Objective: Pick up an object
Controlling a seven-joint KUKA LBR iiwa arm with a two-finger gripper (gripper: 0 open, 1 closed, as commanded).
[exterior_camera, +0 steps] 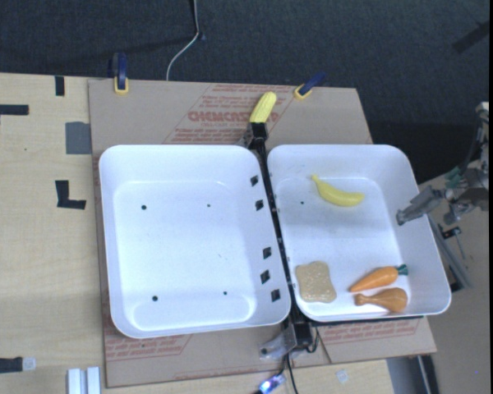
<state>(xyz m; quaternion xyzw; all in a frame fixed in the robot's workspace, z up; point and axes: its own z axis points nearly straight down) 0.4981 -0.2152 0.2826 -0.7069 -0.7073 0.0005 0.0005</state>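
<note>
Bench, light wood-grain top (33, 245), with black tape marks at its left side; on it a brown cardboard sheet (222, 113) printed in red, held by clamps at its far edge.

Left bin, shallow white plastic tray (181, 236): nothing lies in it apart from four small dark spots on its floor.

Right bin, shallow white plastic tray (345, 236), touching the left bin along a clipped centre seam. It holds all four candidate objects.

Robot gripper, grey metal, two-fingered (427, 203): at the right bin's right rim, level with the middle of that edge, a grey finger-like part pointing in over the rim. Whether it is spread or closed cannot be told at this size and angle. Nothing is seen in its hold.

Yellow plastic banana (337, 194): lying flat in the far part of the right bin, well apart from the other three pieces, and the nearest of them to the gripper.

Tan square slice of toy bread (315, 281): flat at the near left corner of the right bin.

Orange toy carrot with green top (376, 278): near right part of the bin, just above the drumstick.

Brown toy chicken drumstick (384, 300): against the near right wall.

Status, judged: no object lifted; all four rest on the bin floor. Choice of target, descent, grasp and lift all remain.
</note>
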